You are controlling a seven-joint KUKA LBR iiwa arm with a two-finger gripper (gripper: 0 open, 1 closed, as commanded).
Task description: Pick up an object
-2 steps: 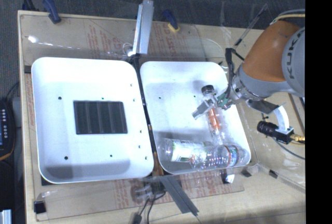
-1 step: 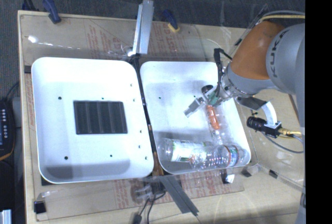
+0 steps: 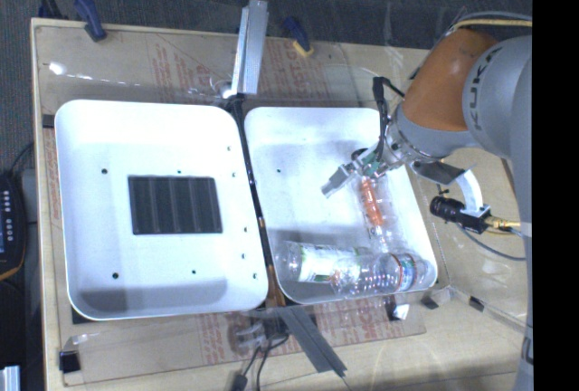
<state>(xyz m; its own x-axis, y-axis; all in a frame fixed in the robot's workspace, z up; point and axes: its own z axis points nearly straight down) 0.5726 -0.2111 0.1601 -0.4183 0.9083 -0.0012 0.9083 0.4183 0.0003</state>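
My gripper (image 3: 355, 170) hangs over the upper right part of the right bin (image 3: 298, 131), reaching in from the right. A clear plastic bottle with an orange label (image 3: 373, 208) lies just below it, its upper end right at the gripper's tip; contact cannot be told. Along the bin's front wall lies a larger clear bottle with a green and white label (image 3: 321, 264). Another crumpled clear bottle (image 3: 391, 272) lies to its right in the front right corner.
The left bin (image 3: 90, 145) holds a flat black ribbed rectangle (image 3: 175, 205) at its middle. A metal bar (image 3: 250, 45) stands up behind the seam between the bins. Blue clamps (image 3: 89, 18) grip the bench's back edge.
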